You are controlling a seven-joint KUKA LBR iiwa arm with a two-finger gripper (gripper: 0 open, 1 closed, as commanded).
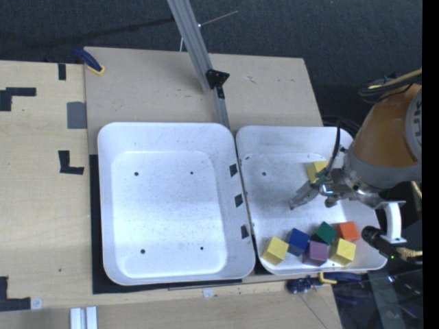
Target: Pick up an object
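I see the jaws [304, 197] spread open over the floor of the right bin [274, 149], with nothing between them. A yellow cube [317, 169] sits just up and to the right of them, close beside the wrist and partly hidden by it. Nearer the front wall of that bin lies a cluster: a yellow block [276, 249], a blue block [298, 240], a purple block [317, 251], a green block [325, 232], an orange block [348, 230] and another yellow block [343, 251], most of them touching or nearly so. The arm [387, 142] comes in from the right. The left bin [113, 142] lies alongside on the counter [41, 136].
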